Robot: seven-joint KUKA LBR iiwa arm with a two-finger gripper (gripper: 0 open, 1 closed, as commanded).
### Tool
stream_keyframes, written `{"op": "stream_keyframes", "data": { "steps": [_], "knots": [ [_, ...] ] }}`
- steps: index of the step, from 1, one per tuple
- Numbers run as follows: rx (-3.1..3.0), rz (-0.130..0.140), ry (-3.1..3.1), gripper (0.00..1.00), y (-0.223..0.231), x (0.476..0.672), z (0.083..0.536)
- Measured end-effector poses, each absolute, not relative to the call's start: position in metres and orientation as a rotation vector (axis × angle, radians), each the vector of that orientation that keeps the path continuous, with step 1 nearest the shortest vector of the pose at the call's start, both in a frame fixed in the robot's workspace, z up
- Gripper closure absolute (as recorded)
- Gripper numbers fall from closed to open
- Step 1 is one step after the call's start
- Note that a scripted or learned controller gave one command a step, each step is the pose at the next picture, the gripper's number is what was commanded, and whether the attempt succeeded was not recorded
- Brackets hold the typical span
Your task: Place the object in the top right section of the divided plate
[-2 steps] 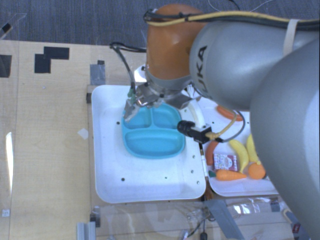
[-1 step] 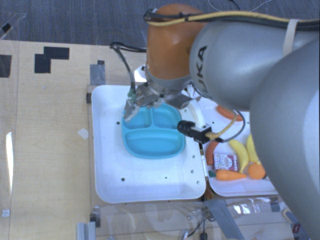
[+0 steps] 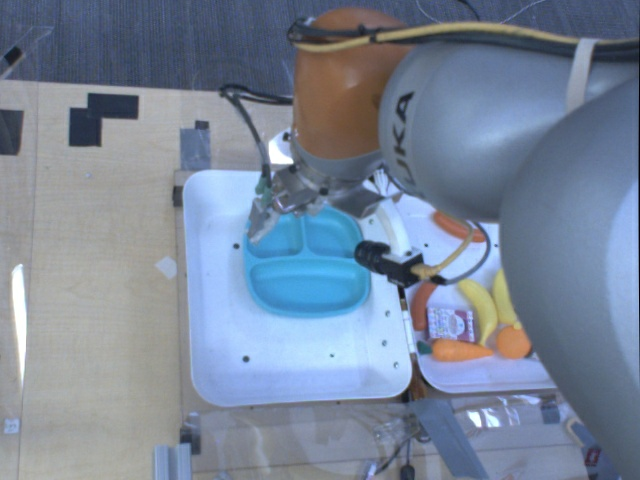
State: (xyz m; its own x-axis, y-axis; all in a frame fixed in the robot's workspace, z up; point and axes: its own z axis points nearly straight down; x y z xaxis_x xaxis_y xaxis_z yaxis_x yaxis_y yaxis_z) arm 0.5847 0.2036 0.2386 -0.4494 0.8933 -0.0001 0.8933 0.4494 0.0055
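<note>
The gripper [image 3: 272, 205] hangs low over the top left corner of the blue divided plate [image 3: 305, 288], so the top right section [image 3: 332, 234] lies just to its right, and I cannot tell if it holds any object, because the big arm [image 3: 450, 118] hides much.

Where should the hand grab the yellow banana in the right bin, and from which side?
Probably the middle of the yellow banana, coming straight down from above with the fingers across its narrow width. It lies flat and long in the right bin, slightly curved. A ketchup packet lies close on its left and an orange fruit near its lower end, so the midsection looks freest.
</note>
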Motion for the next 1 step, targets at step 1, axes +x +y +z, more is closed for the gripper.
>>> {"op": "stream_keyframes", "data": {
  "steps": [1],
  "knots": [
    [1.726, 0.008, 2.622, 0.00, 0.2226, 0.5996, 0.2385]
  ]
}}
